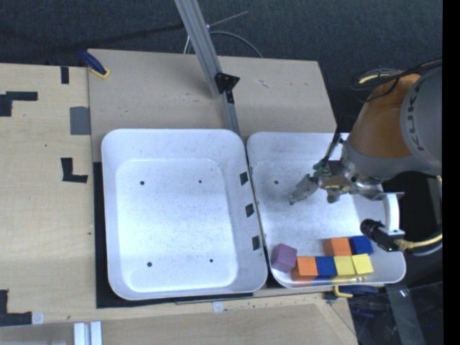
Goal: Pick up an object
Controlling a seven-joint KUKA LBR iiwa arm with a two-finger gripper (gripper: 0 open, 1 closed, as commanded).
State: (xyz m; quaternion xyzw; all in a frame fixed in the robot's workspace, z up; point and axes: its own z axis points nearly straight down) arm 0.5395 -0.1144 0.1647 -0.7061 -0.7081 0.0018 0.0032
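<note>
Your two-finger gripper (298, 192) hangs over the middle of the right shallow white bin (287, 146), its grey fingers pointing toward nine o'clock. They sit close together with nothing between them, though you cannot tell from this angle exactly how wide they stand.

The pickable things cluster at the bin's five o'clock corner, well apart from the fingertips: a purple cube (284, 256) by the left wall, then an orange block (307, 266), a blue block (325, 266) and two yellow blocks (353, 265) in a touching row, with another orange block (337, 247) and a blue block (361, 245) just behind them.

At nine o'clock lies the left white bin (115, 149). A slanted grey metal bar (198, 31) crosses the bench at twelve o'clock.
</note>
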